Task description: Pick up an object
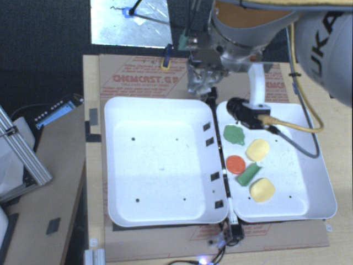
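Note:
The right bin (309, 203) holds several small items near its left wall: a green leafy piece (234, 134), a pale yellow lump (257, 149), an orange-red disc (236, 163), a green stick (249, 174) and a second yellow lump (262, 189). My gripper (205, 87) hangs over the back edge where the two bins meet, behind and to the left of the green leafy piece. It is apart from all the items. Nothing shows in its grasp.
The left bin (118, 148) lies beside the right one, joined by black clips (215, 175). A black unit (245, 115) with a yellow cable (298, 128) hangs from the arm over the right bin's back part. Brown cardboard (138, 76) lies under both bins.

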Available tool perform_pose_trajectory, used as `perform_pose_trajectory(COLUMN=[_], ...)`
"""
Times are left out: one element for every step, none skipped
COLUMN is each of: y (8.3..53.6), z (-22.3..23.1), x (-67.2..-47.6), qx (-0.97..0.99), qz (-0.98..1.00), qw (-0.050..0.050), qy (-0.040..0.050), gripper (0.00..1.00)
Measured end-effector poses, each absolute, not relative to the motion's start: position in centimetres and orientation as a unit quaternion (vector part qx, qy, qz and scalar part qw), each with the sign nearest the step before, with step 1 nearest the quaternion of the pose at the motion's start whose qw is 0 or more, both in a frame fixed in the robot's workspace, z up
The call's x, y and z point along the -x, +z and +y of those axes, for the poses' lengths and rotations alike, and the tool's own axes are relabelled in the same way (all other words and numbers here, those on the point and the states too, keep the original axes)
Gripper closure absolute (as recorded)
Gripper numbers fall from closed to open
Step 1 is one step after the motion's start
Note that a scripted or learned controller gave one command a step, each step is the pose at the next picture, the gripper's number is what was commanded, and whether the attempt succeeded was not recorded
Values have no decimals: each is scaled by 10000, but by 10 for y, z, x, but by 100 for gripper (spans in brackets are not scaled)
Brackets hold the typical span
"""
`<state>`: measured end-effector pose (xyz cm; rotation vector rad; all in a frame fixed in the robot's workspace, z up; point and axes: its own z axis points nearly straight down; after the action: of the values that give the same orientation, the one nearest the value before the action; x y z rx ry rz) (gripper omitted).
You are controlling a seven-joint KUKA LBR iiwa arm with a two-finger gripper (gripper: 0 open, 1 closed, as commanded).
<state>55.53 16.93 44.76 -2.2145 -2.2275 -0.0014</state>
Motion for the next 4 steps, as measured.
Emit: perform_pose_trajectory(y=[451,445,455,466], z=[206,237,234,234], x=[-519,-491,-487,-487], qx=[7046,7041,7053,7049], qz=[-7096,-7101,-7089,-7093], qw=[5,9,0,0], qy=[-7,-6,-15,-11], gripper=[100,100,100,100])
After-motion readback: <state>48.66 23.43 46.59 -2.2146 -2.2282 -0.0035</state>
